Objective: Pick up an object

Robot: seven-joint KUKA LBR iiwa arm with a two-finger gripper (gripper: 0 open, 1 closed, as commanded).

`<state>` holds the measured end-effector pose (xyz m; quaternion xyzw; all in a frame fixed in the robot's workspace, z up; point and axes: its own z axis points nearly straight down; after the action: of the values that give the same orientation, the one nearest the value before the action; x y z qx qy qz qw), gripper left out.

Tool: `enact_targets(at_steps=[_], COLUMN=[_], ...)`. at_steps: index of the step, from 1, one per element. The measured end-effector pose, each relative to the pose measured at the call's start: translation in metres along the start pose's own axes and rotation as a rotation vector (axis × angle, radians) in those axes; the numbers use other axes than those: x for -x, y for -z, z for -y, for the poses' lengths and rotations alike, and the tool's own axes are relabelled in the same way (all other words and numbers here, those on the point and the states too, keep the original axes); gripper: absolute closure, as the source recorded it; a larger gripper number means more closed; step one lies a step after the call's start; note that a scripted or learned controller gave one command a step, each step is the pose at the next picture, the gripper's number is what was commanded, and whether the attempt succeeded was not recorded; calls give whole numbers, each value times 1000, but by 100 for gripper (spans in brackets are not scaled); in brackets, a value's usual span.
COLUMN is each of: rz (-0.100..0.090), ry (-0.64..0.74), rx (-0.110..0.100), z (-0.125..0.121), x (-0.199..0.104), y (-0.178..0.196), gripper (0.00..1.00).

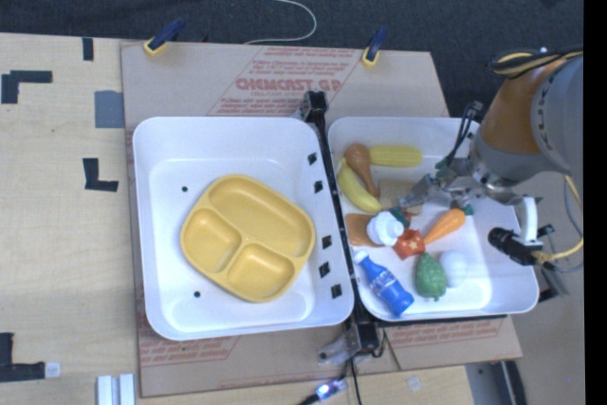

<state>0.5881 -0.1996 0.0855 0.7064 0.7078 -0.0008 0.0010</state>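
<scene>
The right bin (429, 123) holds several toy foods. A corn cob (395, 156), a brown drumstick (358, 161) and a banana (358, 190) lie at its back left. An orange carrot (446, 225), a red tomato (409, 245), a white round piece (384, 228), a green vegetable (430, 277) and a blue bottle (385, 285) lie toward the front. My gripper (413, 198) hangs low over the bin's middle, just right of the banana and above the white piece. Nothing is seen held in it.
The left bin (161, 204) holds a yellow divided plate (247, 237). A black divider with clips (327, 204) runs between the bins. The grey arm with its orange band (517, 123) reaches in over the right bin's far right rim, trailing cables (531, 242).
</scene>
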Motion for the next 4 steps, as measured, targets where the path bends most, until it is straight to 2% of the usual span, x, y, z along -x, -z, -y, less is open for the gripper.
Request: enact_targets(at_steps=[1, 3, 4], rz=[-3, -1, -3], ry=[1, 0, 0], rx=[4, 5, 0], z=[-2, -6, -7], x=[-1, -5, -6], y=[13, 135, 139], gripper=[100, 100, 100])
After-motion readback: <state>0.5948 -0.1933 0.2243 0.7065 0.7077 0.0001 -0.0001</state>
